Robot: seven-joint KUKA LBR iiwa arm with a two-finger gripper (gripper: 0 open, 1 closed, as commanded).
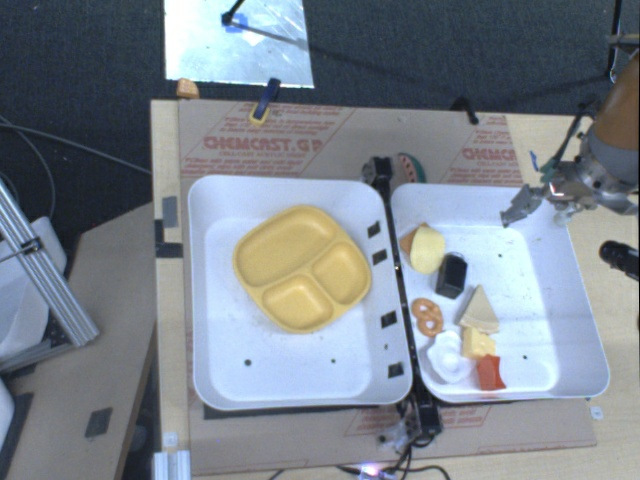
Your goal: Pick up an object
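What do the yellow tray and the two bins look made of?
The yellow tray looks like moulded plastic: matte, one even colour, rounded compartment walls. The left bin and right bin look like thin formed white plastic, with a soft sheen and rolled rims, though that is uncertain.

My gripper [540,204] hangs over the far right corner of the right bin [560,308], whose right half lies bare and open to me. Obstacles crowd its left side: a yellow ball [427,249] and black block [451,275] farthest, then a pretzel [428,315] and a tan wedge [481,311], then a white piece [447,356] and red piece [489,372] nearest. In the left bin [215,368], a yellow divided plate [301,267] fills the middle, leaving free floor along the near edge.
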